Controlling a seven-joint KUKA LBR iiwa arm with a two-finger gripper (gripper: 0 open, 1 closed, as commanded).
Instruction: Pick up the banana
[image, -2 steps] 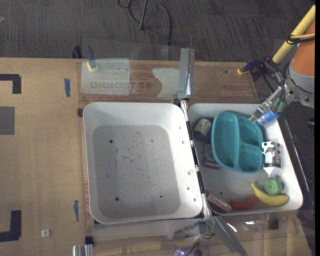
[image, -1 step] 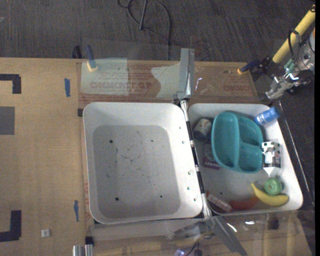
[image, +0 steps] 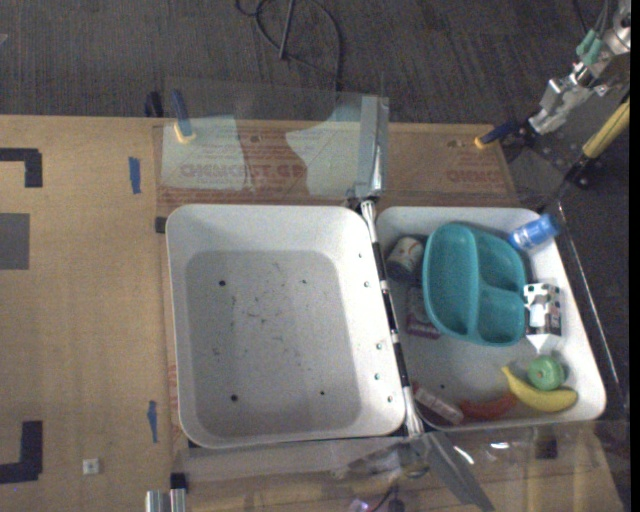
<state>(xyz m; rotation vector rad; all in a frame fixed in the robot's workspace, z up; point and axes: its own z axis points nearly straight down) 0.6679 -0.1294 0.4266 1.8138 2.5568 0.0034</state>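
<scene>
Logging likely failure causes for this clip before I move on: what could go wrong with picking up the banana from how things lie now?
1. A green round object lies on the yellow banana, so a grasp there may catch it instead.
2. The banana sits in the right white bin's near corner, close to the wall; fingers may strike the rim.
3. A red pepper-like item touches the banana's left end and could be dragged along.

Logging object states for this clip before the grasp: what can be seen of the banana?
The banana is yellow, curved and looks whole, lying flat on the floor of the right bin near its front right corner. Its ends curve up toward the far side, one tip pointing left. A green round object sits in its curve, touching or overlapping its upper edge. A red item lies at its left end. Nothing grips it.
</scene>
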